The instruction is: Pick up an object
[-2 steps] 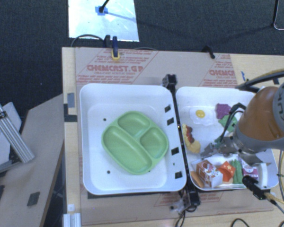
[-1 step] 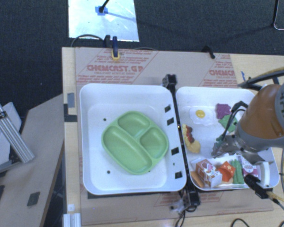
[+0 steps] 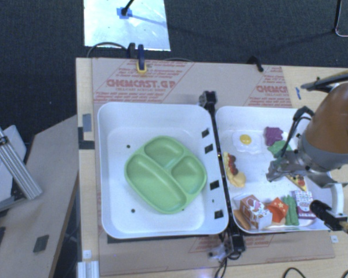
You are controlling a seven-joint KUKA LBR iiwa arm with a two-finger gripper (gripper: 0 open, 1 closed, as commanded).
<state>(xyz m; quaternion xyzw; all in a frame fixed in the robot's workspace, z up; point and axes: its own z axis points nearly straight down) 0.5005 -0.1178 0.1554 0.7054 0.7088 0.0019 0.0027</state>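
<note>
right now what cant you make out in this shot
- End effector, camera view: dark and small against the right bin; whether it is open or shut, or touching anything, cannot be told.
- Purple toy and green toy: the arm covers their right sides.
- Packaged toys along the bin's near wall: too small and crowded to identify, labels unreadable.
- Arm: cut off by the frame edge.

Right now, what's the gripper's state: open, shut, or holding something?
Gripper: cannot be told. It sits low in the right bin beside the green toy, with nothing visibly between its tips.
</note>
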